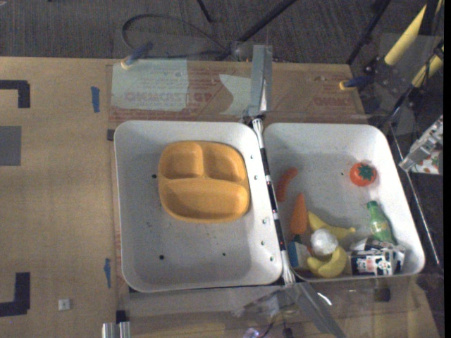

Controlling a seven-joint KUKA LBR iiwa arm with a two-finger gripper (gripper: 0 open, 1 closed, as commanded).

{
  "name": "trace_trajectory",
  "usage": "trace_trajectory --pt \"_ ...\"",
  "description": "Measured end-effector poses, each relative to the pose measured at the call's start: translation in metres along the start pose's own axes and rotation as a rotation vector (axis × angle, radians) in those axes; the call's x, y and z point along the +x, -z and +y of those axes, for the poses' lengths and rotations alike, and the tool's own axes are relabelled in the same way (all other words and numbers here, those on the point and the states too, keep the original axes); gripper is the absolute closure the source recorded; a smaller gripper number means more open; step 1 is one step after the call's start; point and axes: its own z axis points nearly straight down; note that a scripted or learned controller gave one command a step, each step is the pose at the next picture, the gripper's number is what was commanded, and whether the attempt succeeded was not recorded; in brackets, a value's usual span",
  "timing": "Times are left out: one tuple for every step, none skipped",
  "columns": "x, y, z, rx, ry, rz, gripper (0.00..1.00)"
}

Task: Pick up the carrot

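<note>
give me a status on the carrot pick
Carrot lying in right bin, not yet picked. Banana touching its lower end. Orange sausage-like piece just above it.

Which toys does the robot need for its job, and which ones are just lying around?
For the job:
carrot, in the right bin

Just lying about:
yellow divided plate, in the left bin
tomato
bananas
green bottle
small carton
orange sausage-shaped piece
</note>
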Motion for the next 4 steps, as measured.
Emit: trace_trajectory --pt "-0.014 0.0 0.011 -0.002 0.564 -0.005 1.0" --pt "0.012 -0.003 -0.017 -0.002 1.014 0.0 1.0" --pt "-0.006 -0.024 0.003 -0.002 1.351 -0.005 1.0" --pt "-0.023 -0.027 0.021 -0.002 1.96 -0.007 1.0"
